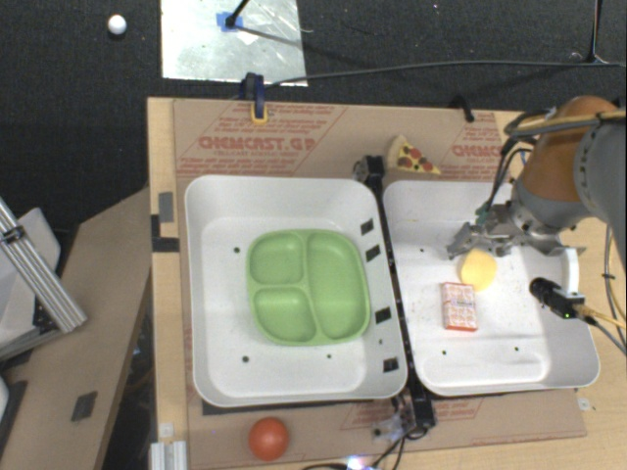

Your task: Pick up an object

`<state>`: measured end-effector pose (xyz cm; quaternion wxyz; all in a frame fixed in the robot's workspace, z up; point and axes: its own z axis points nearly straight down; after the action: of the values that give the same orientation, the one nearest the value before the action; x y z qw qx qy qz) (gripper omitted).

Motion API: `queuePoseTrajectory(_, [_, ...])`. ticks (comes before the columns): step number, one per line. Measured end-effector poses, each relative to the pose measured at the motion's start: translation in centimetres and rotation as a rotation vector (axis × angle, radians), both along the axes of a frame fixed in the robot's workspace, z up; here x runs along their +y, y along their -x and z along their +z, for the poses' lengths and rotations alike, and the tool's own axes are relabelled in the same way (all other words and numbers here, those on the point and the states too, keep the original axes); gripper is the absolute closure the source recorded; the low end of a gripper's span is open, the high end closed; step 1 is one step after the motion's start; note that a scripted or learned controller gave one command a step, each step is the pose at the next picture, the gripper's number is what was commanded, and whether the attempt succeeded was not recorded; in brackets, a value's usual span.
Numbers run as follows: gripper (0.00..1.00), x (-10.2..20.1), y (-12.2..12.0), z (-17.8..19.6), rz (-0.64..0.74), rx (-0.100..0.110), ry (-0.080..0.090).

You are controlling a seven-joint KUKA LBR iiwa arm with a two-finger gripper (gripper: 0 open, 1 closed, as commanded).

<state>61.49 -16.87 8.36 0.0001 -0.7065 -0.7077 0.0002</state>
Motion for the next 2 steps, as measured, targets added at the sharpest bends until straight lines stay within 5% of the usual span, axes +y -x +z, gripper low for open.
queuePoseTrajectory(1, [1.0, 0.0, -0.2, 1.3, 0.001, -0.006, 0.001])
queuePoseTrajectory(2, [1.0, 0.3, -1.0, 5.9, 0.004, -0.008, 0.001])
